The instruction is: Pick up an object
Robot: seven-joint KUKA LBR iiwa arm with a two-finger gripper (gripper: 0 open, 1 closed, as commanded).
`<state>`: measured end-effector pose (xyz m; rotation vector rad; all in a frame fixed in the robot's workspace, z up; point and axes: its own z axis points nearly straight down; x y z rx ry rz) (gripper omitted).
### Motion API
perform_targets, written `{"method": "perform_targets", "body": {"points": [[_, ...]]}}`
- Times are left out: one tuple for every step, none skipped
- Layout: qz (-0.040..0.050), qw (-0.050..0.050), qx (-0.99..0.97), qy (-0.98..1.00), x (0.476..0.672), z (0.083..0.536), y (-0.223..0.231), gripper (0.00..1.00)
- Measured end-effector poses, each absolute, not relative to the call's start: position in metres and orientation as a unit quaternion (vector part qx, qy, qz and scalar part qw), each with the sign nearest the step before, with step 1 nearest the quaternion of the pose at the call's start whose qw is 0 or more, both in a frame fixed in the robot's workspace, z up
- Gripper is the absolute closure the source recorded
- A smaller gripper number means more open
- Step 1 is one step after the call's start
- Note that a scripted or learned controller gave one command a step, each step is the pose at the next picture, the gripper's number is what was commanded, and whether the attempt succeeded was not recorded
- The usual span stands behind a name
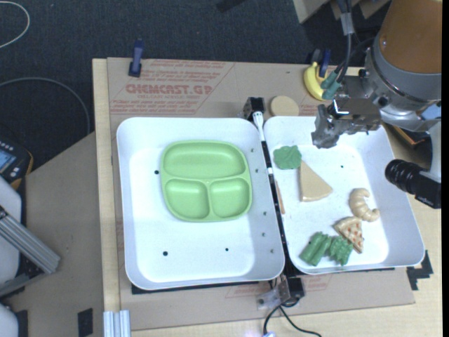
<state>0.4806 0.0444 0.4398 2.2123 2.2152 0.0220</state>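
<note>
The gripper hangs over the far end of the right bin; whether it is open or closed cannot be told from this angle, and nothing can be seen in its grasp. Nearest to the gripper, just toward the left bin, lies a green leafy piece against the dividing wall. A pale cheese wedge sits a little nearer the camera than the gripper, apart from it. Farther from the gripper, toward the near end of the bin, lie a croissant, a pizza slice and a bunch of green beans, the last two touching. A green divided plate rests in the left bin. On the desk beyond the gripper lie a banana and a tan disc.
</note>
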Motion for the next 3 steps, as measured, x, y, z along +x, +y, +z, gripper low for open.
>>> {"method": "perform_targets", "body": {"points": [[-0.0027,-0.002,0.707,0.707,0.479,0.373,0.054,1.00],[0.0010,0.001,0.707,0.707,0.480,0.386,0.053,1.00],[0.0017,0.002,0.707,0.707,0.480,0.397,0.054,1.00]]}}
